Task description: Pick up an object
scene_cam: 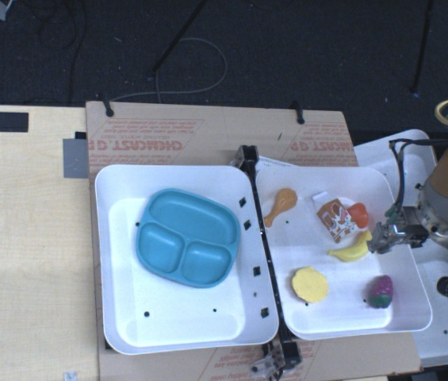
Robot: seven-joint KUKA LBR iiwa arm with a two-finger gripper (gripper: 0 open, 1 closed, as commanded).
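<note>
- The pincer (384, 238) sits low in the right bin (402, 317), at the banana's (351, 250) right tip; whether it is spread or pressed together, I cannot tell.
- Around the banana: a carton (336, 219) above-left, a yellow disc (310, 284) below-left, a purple fruit (380, 291) below-right.
- Left of it, a blue tray (186, 237) lies in the left bin (120, 312).

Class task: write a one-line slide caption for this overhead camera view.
Gripper beside a banana in the right bin; blue tray in the left bin.

I am looking down on a lab bench: two white bins (120, 213) on cardboard (208, 137), loose cables (192, 54) across the dark floor at top.
</note>
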